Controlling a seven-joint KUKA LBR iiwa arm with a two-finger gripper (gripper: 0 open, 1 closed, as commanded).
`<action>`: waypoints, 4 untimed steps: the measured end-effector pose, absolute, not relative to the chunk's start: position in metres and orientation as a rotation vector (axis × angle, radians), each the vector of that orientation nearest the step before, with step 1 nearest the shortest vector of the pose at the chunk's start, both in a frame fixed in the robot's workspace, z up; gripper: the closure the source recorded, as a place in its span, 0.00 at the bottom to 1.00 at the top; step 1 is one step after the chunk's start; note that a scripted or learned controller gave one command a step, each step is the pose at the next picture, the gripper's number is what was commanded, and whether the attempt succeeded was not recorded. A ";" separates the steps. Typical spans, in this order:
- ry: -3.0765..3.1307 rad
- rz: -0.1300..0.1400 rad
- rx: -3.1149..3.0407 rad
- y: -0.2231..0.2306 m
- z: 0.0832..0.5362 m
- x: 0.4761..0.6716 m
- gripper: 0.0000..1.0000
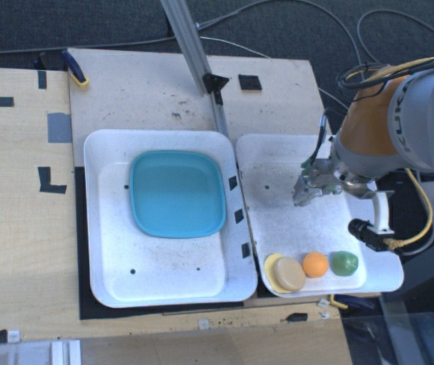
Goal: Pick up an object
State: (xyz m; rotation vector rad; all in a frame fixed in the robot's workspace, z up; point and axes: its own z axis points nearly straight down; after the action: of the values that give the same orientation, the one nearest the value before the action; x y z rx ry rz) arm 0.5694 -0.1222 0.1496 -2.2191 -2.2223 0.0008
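Camera view. Three small objects are lined along the right bin (pixel 277 162) near its 6 o'clock rim: a pale yellow disc-like piece (pixel 286 273), an orange ball (pixel 315 265) and a green ball (pixel 344 263). All are judged light and rigid. The smooth, round balls may roll or slip, so a grasp across the middle is advised. The gripper (pixel 306 192) is seen above bare floor at 12 o'clock of the orange ball, well apart; nothing is held, and its spread cannot be told. A blue plate (pixel 177 193) lies in the left bin (pixel 110 280).

text: none readable | labels: none | brands: none | numbers: none | signs: none
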 end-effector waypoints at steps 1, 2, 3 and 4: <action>-2.225 -0.004 -2.223 -0.115 0.202 0.563 1.00; -2.223 -0.001 -2.222 -0.115 0.223 0.563 1.00; -2.226 -0.001 -2.216 -0.060 0.234 0.567 1.00; -2.225 -0.001 -2.216 -0.009 0.242 0.570 1.00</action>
State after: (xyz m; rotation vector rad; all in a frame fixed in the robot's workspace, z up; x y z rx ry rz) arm 0.5701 -0.0093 0.2422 -2.2164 -2.2253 -0.0010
